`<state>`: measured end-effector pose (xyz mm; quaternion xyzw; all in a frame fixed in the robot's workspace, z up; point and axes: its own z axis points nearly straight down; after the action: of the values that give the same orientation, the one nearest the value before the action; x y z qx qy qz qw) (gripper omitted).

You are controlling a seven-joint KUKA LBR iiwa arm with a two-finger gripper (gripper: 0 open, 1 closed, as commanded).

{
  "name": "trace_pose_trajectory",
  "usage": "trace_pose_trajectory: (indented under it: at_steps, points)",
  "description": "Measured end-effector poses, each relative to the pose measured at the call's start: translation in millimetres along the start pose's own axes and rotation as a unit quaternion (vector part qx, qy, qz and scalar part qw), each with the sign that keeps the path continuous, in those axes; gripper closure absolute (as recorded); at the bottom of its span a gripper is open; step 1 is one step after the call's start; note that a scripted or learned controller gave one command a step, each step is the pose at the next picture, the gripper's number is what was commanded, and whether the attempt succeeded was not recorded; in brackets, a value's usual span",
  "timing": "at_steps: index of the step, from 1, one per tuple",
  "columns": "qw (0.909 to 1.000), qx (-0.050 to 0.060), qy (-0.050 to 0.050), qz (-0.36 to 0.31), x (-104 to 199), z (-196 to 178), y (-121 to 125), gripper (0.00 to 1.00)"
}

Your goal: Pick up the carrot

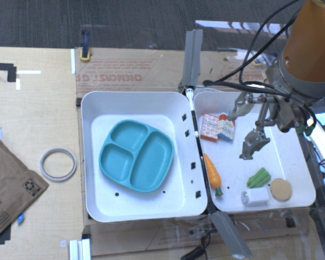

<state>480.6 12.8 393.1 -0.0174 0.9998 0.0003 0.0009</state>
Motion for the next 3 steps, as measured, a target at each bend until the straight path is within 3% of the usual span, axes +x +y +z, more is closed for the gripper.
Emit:
trace_pose_trajectory:
  at_steps: [1,2,3]
  points:
    - [0.9990,0.000,0.001,-0.044,-13,-48,40,0.00]
    - [0.9981,0.000,0.001,-0.061,-8,-48,18,0.00]
    - [0.9776,-0.001,0.001,-0.211,-11,-47,43,0.00]
